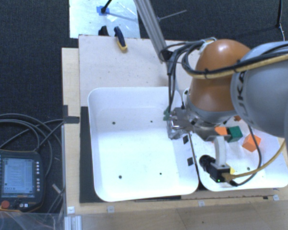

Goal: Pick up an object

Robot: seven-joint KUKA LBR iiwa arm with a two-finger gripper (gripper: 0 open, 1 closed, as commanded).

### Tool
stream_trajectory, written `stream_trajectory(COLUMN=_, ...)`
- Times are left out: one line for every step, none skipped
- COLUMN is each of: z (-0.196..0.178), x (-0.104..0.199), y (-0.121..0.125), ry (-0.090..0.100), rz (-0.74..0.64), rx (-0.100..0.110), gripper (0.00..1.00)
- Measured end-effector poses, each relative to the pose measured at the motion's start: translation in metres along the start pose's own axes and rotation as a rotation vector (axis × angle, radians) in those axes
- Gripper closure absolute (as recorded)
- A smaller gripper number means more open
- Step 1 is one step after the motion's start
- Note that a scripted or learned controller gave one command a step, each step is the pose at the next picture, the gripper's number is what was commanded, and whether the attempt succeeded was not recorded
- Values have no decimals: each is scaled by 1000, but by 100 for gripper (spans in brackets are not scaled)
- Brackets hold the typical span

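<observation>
My gripper hangs over the seam between the two bins, at the left edge of the right bin. The arm's big orange and grey wrist covers most of that bin. To the right of the gripper, several small objects lie in the right bin: a green block, an orange block and a smaller orange piece partly hidden under the wrist. I see nothing held at the gripper.
The left bin is white with a few small dark dots on its floor. A teach pendant with cables lies off the bench at the left. A yellow and blue tool rests on the board behind the bins.
</observation>
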State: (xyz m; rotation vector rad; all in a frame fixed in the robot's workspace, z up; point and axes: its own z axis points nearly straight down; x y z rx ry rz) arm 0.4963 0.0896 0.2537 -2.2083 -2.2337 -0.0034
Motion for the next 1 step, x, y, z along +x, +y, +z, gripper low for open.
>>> stream_trajectory(z=0, x=-3, y=0, ry=-1, rz=5, rx=0, gripper=0)
